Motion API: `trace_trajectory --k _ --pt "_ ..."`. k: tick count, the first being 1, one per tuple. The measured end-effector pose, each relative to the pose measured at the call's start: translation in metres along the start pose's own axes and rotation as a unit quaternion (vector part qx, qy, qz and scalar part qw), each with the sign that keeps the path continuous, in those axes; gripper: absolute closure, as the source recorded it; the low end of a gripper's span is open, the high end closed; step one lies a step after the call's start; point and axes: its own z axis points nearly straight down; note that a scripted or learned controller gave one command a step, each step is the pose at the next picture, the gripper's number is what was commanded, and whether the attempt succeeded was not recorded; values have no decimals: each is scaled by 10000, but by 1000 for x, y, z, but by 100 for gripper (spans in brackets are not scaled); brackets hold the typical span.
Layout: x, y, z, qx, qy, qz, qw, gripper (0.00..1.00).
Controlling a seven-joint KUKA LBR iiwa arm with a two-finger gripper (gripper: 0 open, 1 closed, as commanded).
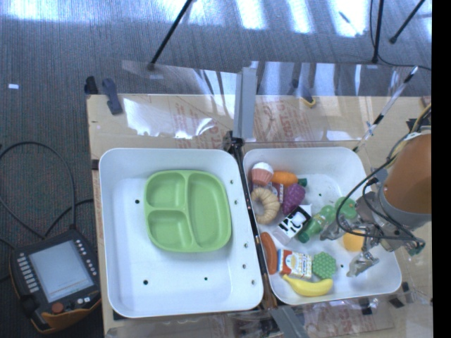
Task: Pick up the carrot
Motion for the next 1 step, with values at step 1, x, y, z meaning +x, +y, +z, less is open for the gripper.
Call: trace_trajectory --k 1 --pt "-13 -14 18 87 -33 -113 9999 0"
